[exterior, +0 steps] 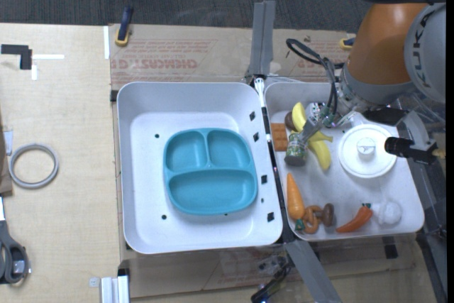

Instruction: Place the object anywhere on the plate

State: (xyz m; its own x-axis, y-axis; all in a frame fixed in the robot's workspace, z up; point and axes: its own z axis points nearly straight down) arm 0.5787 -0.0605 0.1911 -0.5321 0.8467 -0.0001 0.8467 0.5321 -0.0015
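The blue divided plate point(210, 172) lay bare in the left bin point(135, 152), open from above. The right bin point(408, 216) was crowded: bananas point(320, 145), carrot point(294, 196), chili pepper point(355, 219) and the arm's white flange point(366, 150).

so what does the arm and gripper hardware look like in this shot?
The arm has a light grey shell with dark lettering on its side and a broad glossy orange band above the wrist. Black cables loop off it toward the bin, and a yellow-edged loop sits on top. The gripper is a small dark and metallic assembly; a white round disc sits beside it.
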